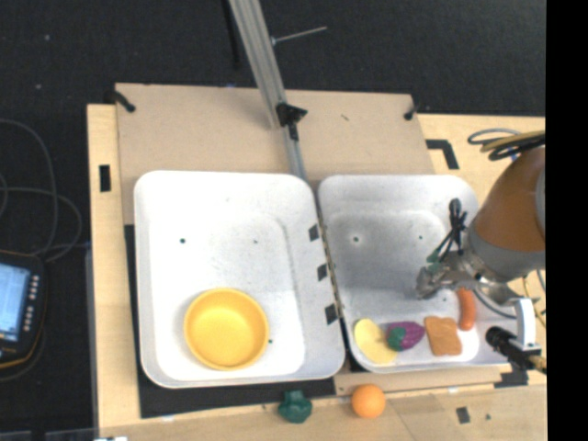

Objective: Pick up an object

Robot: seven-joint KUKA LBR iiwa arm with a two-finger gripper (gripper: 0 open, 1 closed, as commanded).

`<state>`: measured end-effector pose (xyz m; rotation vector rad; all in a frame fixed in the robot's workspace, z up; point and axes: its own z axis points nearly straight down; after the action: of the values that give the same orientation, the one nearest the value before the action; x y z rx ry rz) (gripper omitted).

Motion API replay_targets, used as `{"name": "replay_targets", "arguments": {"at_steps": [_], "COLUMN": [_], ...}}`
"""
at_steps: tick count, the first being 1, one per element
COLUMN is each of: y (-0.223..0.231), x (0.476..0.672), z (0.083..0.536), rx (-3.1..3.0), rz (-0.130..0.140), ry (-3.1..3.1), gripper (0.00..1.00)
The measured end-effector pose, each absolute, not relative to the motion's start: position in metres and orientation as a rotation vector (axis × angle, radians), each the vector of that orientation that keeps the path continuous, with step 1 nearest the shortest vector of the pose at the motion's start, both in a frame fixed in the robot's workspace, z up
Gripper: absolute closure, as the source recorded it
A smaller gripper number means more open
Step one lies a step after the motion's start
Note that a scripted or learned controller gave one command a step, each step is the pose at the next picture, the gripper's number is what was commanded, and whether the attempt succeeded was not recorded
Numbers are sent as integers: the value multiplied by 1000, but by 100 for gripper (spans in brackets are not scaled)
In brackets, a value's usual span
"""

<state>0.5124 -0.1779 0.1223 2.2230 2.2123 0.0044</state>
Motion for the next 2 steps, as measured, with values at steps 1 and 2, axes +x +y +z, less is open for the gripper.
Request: {"name": "replay_targets", "arguments": {"at_steps": [1,2], "y": [-182,-193], "x": [516,513], "z": [187,243], "rx": [2212,2211], "rz": [6,5], "ry": [2218,2219], "gripper": [100,100]}}
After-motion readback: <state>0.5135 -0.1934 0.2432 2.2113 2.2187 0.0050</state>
